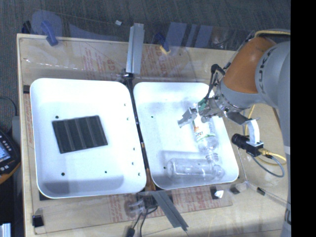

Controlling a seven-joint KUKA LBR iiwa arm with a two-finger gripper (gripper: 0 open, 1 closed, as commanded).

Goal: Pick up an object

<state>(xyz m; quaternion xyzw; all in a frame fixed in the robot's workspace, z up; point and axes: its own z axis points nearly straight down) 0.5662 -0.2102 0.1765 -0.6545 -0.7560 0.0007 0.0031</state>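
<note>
My gripper (189, 116) hangs over the middle of the right bin (158, 132), reaching in from the right. Just below and to the right of it a small clear plastic bottle (205, 138) with a white and red label lies along the bin's right side, its upper end close under the gripper. A larger clear bottle (193, 168) lies on its side along the bin's front wall. The view does not show anything held in the gripper. In the left bin (44, 172) a dark ribbed rectangular slab (79, 133) lies flat.
The two bins meet at a dark divider (138, 132). A grey metal post (134, 48) stands behind them. The arm's orange band (245, 73) and grey wrist sit over the right bin's back right corner.
</note>
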